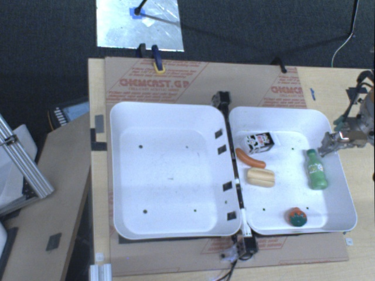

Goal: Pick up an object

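Two shallow white bins sit side by side on a bench, seen from above at a slant. The left bin [167, 168] has nothing in it for me to pick. The right bin [293, 177] holds everything: a small black-and-white carton [259, 141] near the divider, a thin sausage [251, 159] just below it, a bun [261, 177] just beside the sausage, a green bottle [317, 170] lying toward the right wall, and a small orange-and-green toy [297, 217] near the front edge. My gripper [329, 144] hovers at the right rim of that bin, just above and to the right of the bottle's cap; it has hold of nothing, and at this size I cannot tell how far it is open. The bottle looks like my nearest target, and it is where I judge the risks lie. It is round and lies on its side, so an off-centre close could squirt it away or roll it against the wall. The bin's rim is close by, so a descent here could catch the wall. The sausage and bun sit so close that reaching for one could nudge the other.
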Available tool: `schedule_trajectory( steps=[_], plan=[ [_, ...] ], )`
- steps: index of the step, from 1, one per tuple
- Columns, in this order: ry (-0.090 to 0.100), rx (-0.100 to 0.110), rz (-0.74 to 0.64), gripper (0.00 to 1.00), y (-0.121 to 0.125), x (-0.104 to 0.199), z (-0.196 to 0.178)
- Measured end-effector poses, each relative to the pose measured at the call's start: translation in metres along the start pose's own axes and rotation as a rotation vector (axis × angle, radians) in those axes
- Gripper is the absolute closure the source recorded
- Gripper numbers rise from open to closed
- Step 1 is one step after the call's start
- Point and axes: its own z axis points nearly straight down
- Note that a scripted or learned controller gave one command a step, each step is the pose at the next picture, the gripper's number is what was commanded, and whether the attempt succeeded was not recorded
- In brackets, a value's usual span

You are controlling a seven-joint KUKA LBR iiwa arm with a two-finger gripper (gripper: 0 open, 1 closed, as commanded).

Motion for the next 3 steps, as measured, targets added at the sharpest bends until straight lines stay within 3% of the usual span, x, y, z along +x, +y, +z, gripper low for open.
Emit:
schedule_trajectory(
  steps=[1,2,3],
  plan=[
    [-0.002,-0.018,-0.013,1.00,0.005,0.087,-0.044],
    [-0.003,-0.027,-0.012,1.00,0.024,0.159,-0.152],
    [-0.002,-0.016,-0.011,1.00,-0.026,0.220,-0.165]
  ],
)
